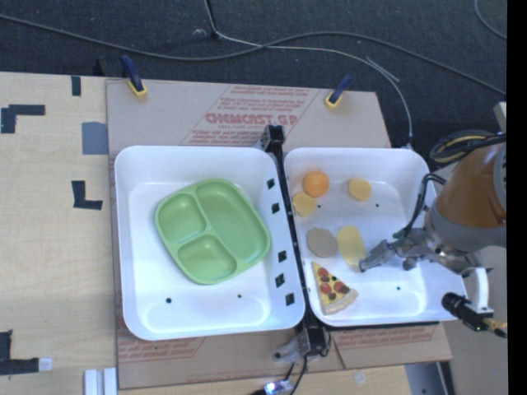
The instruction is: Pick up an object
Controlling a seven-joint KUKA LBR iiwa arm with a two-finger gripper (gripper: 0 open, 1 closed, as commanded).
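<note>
Camera view
Table: pale wooden table with a brown cardboard sheet under two shallow white bins side by side.
Left bin: white bin holding a light green plastic plate with three compartments, lying flat near the middle.
Right bin: white bin holding six small food pieces.
Orange ball: round orange ball near the bin's far left corner, touching a pale yellow piece just below it.
Yellow disc: small round yellow disc, apart to the right.
Grey disc: flat grey-brown oval, just beside a pale yellow oblong piece.
Pizza slice: toy pizza slice with red dots near the front left corner.
Arm: grey arm with an orange band reaching in from the right.
Jaws: grey two-finger gripper low over the bin floor, tips just right of the yellow oblong piece; nothing seen between the jaws, and how far apart they stand cannot be told.
</note>
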